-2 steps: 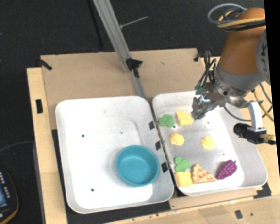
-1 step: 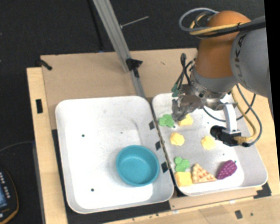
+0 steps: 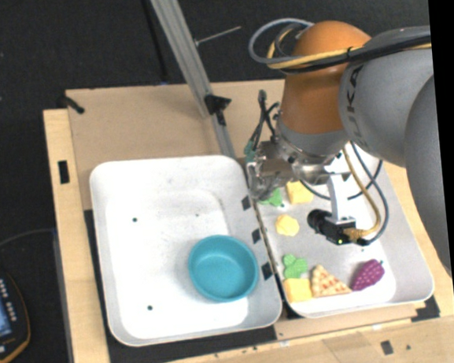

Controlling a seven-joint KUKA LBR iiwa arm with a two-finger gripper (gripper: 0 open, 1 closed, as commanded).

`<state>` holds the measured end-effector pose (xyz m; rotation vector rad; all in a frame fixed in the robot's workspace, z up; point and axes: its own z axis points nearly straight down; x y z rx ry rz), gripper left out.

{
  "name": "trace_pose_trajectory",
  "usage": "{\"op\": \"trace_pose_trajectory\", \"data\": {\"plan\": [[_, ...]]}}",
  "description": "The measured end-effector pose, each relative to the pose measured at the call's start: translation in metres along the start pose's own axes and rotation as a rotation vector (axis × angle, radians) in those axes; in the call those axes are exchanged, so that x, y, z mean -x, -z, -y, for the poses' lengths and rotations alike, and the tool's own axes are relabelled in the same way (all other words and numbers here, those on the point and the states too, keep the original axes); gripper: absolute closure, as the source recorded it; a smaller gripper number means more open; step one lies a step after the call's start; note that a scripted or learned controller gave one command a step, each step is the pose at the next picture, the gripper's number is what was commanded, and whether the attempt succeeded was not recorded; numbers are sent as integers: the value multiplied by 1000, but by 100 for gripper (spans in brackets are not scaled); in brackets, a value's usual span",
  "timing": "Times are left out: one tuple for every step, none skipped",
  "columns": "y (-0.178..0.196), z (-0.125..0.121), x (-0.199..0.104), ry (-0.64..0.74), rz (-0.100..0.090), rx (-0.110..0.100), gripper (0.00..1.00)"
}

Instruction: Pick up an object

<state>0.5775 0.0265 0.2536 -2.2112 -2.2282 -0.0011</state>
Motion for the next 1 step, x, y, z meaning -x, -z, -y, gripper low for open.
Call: {"op": "trace_pose_trajectory", "data": {"plan": [[2,-10,-45,0,1,3,100]]}}
